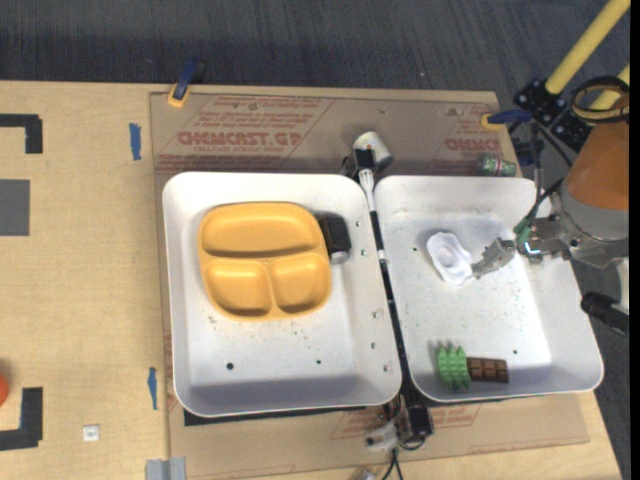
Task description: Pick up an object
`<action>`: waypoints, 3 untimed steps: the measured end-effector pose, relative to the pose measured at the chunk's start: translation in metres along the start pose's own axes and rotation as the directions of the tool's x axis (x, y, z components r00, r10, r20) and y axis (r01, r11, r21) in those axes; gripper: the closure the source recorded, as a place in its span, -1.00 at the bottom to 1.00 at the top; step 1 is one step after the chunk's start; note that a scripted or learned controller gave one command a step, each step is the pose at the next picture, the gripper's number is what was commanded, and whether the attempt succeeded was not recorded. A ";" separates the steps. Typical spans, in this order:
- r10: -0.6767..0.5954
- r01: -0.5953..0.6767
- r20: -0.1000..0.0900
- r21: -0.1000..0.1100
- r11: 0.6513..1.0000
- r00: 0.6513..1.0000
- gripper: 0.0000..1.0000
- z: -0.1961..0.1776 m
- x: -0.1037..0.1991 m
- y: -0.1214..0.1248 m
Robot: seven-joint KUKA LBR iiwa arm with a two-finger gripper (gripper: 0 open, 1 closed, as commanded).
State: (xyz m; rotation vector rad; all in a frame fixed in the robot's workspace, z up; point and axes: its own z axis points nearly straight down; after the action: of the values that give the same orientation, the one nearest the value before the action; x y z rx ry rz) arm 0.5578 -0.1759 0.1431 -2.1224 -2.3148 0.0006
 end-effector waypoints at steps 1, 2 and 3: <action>0.093 -0.093 0.001 -0.005 0.996 0.996 -1.00 0.057 0.041 0.059; -0.007 0.007 0.000 -0.002 1.000 1.000 -1.00 0.057 0.077 0.049; -0.005 0.005 -0.001 -0.006 1.000 1.000 1.00 0.046 0.077 0.050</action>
State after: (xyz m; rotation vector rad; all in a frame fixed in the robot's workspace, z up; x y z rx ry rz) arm 0.6010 -0.0949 0.0971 -2.1187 -2.3226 -0.0066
